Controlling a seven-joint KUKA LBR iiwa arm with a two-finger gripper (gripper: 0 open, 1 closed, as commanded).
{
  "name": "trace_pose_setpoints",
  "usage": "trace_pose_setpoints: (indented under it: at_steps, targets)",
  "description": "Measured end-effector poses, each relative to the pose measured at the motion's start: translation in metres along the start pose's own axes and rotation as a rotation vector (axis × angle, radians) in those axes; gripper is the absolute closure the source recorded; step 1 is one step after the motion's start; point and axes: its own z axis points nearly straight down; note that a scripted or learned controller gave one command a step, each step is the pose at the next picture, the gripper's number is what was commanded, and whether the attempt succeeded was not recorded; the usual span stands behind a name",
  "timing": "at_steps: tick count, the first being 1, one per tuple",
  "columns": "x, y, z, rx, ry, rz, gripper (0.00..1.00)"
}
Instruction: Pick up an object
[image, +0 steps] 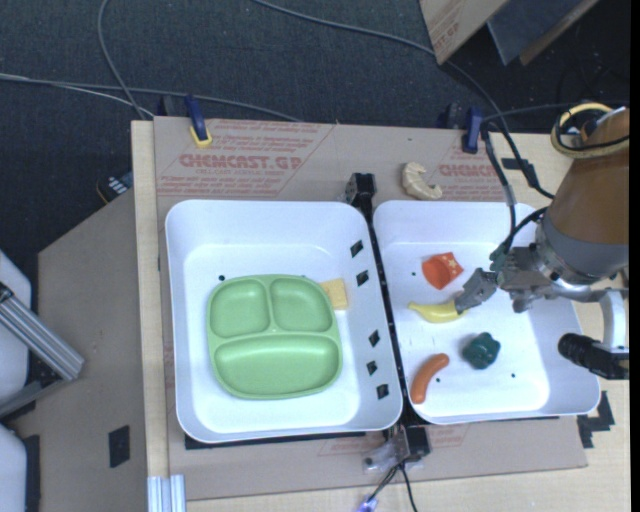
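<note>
Here the tool (478, 290) hangs low over the right bin (530, 400), its tip just right of the yellow banana (436, 312) and near the orange-red piece (442, 269). Whether its fingers are spread or closed cannot be told from this angle, and nothing is seen held between them.

The banana, the nearest candidate, lies flat on the bin floor, curved, with its long axis running left to right. It is judged a light, stiff plastic toy with a smooth, somewhat slippery skin; a grip across its narrow middle, fingers set on the far and near sides, looks most secure, since the tapered ends would likely slide out.

The right bin also holds a dark green lumpy item (482, 349) and an orange sausage-shaped piece (429, 377) toward its near edge.

The left bin (190, 300) holds a pale green divided tray (273, 335), with a small tan block (335, 293) touching its far right corner.

A beige object (421, 180) rests on the tabletop (250, 155) beyond the bins.
</note>
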Motion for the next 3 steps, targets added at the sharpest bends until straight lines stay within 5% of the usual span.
trace_pose_setpoints:
  at_steps: [1, 3]
  targets:
    - [0.000, 0.003, -0.006, -0.013, -0.002, -0.003, 0.00]
    - [-0.011, 0.004, 0.101, -0.007, -0.001, -0.001, 0.00]
